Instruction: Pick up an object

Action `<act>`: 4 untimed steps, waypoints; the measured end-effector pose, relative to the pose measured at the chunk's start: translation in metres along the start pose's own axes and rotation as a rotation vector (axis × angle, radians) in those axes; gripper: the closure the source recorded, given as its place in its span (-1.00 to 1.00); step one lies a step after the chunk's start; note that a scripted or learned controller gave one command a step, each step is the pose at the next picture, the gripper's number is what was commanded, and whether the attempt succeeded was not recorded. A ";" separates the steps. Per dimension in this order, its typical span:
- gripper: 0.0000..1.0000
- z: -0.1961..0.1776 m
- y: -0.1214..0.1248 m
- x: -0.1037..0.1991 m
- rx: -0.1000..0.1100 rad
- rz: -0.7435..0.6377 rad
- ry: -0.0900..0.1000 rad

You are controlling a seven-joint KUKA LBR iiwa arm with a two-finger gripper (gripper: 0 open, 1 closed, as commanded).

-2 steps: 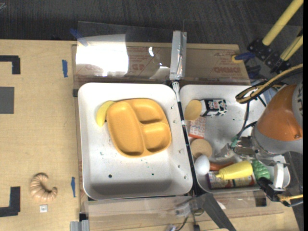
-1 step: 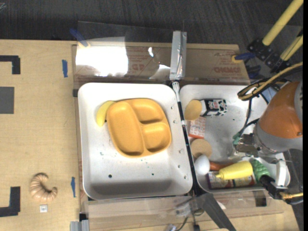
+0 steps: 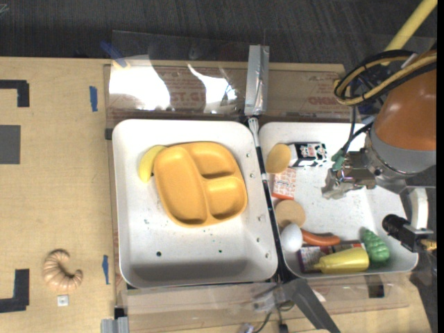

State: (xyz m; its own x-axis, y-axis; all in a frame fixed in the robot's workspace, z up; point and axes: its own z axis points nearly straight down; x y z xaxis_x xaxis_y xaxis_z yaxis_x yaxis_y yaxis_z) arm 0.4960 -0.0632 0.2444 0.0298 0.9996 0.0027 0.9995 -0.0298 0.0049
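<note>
My gripper hangs over the middle of the right bin, above bare white floor, with no object seen in it. Along that bin's left side lie a tan round bun, a black-and-white small pack, a red-and-white packet, a brown round piece and a white egg. At the front sit an orange carrot-like piece, a yellow bottle and a green piece.
The left bin holds an orange divided plate with a yellow banana tucked under its left edge. A toy croissant lies on the bench at far left. Yellow and black cables loop above the arm.
</note>
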 end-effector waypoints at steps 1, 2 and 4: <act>1.00 0.061 -0.006 -0.002 0.009 -0.139 -0.001; 1.00 -0.088 0.009 -0.045 -0.002 -0.313 -0.005; -1.00 -0.132 0.052 -0.047 0.000 -0.504 -0.005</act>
State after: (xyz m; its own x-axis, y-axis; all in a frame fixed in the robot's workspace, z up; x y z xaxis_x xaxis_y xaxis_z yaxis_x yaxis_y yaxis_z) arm 0.5455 -0.1118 0.3766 -0.4565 0.8897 -0.0048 0.8897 0.4565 0.0046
